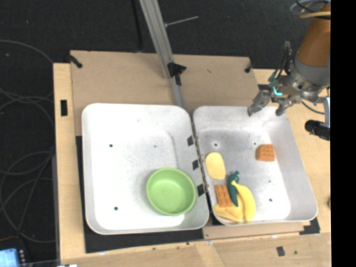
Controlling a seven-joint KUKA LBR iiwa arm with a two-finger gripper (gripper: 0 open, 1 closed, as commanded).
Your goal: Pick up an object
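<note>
My gripper hangs over the far edge of the right bin, fingers spread apart with nothing between them. In that bin an orange waffle-like block lies to the right of centre, well in front of the gripper. A pale yellow oval piece sits near the bin's left wall. At the near left corner a yellow banana, a dark green piece, a small orange-brown block and a yellow wedge lie bunched together.
A green bowl stands in the left bin at its near right. A grey metal pole slants up from between the bins at the back. The brown bench surrounds both bins.
</note>
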